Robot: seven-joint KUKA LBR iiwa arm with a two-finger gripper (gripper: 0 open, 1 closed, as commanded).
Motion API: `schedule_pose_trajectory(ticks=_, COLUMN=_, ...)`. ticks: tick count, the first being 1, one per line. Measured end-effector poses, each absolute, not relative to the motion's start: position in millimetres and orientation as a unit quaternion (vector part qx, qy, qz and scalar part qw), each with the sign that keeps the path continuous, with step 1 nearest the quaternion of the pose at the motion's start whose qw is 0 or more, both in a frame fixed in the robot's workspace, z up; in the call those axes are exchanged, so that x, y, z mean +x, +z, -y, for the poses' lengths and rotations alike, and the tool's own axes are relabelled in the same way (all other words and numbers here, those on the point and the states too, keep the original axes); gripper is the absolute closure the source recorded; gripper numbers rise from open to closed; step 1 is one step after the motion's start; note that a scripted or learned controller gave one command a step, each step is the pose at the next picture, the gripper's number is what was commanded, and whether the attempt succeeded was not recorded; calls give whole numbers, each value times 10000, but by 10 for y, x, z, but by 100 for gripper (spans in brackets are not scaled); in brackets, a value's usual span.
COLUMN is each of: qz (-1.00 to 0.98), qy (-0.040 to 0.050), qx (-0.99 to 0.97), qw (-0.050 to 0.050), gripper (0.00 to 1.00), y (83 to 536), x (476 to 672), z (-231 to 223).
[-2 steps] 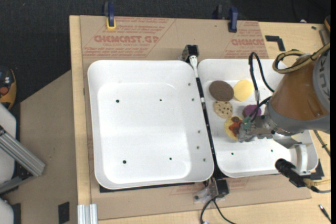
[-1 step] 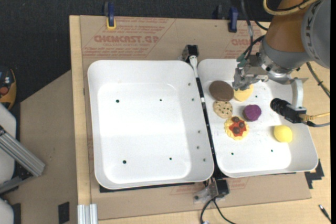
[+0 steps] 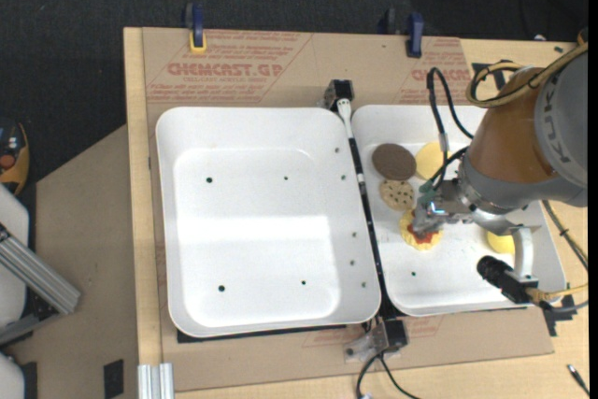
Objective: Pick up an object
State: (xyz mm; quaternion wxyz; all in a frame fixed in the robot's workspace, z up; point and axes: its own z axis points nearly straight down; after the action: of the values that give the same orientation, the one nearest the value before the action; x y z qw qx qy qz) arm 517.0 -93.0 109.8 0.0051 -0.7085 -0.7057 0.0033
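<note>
The yellow-and-red toy lies in the right bin, just at six o'clock of the chocolate-chip cookie and well below the brown disc. The gripper sits directly over it — whether its tips are spread or pinched I cannot tell. A good grab probably needs a straight descent, centred on the toy and clear of the cookie — then a slow lift.

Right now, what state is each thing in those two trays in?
Left bin: flat on the bench.
Right bin: holds the food toys.
Brown disc: lying flat.
Cookie: lying flat.
Yellow-red toy: under the claw.
</note>
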Motion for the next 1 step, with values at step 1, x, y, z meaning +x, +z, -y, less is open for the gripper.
schedule_pose_trajectory(ticks=1, qz=7098, qy=-33, qx=-7044, qw=-25, gripper=100, y=2012, x=5285, z=200)
